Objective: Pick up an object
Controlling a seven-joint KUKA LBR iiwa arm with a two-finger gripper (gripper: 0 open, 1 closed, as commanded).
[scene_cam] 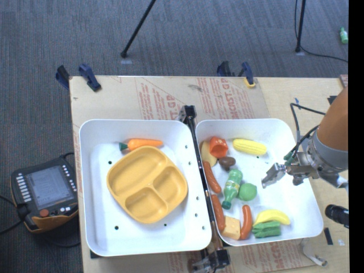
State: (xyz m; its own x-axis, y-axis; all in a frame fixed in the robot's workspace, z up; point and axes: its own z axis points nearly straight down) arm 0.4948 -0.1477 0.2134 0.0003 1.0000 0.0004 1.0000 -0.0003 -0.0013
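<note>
The right bin (pixel 284 131) holds several toy foods: a yellow corn cob (pixel 249 147), a red pepper (pixel 218 147), a green bottle (pixel 231 187), a green ball (pixel 247 192), a banana (pixel 273 216) and a green bean pod (pixel 266 229). My gripper (pixel 282 176) hangs over the right side of this bin, to the right of the green ball and above the banana. It looks open, with nothing between its fingers. The arm comes in from the right edge.
The left bin (pixel 91 152) carries a yellow divided plate (pixel 148 183) and a carrot (pixel 142 144). Sausages (pixel 211 178) and a cheese wedge (pixel 230 227) lie along the right bin's left wall. A teach pendant (pixel 42 195) sits left of the bench.
</note>
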